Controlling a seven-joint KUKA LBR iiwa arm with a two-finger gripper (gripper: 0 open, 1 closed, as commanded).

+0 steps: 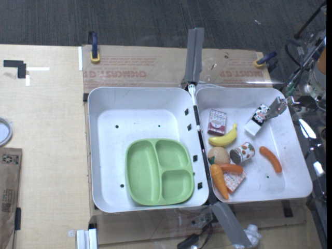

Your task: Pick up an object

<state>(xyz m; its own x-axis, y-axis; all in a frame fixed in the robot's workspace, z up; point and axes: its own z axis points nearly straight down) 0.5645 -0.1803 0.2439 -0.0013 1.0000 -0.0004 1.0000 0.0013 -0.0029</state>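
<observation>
1. My gripper (277, 108) sits at the upper right of the right white bin (290, 191), over a small white-and-black box (258, 119); whether that box is actually caught I cannot tell.
2. The box's long axis runs diagonally, down-left from my tool.
3. Further left in this bin lie a yellow toy banana (224, 136), a red carton (217, 121), a small tin can (242, 153), an orange sausage (271, 159) and an orange carrot (218, 181).
4. The left white bin (104, 139) holds a green divided plastic plate (160, 171).
</observation>
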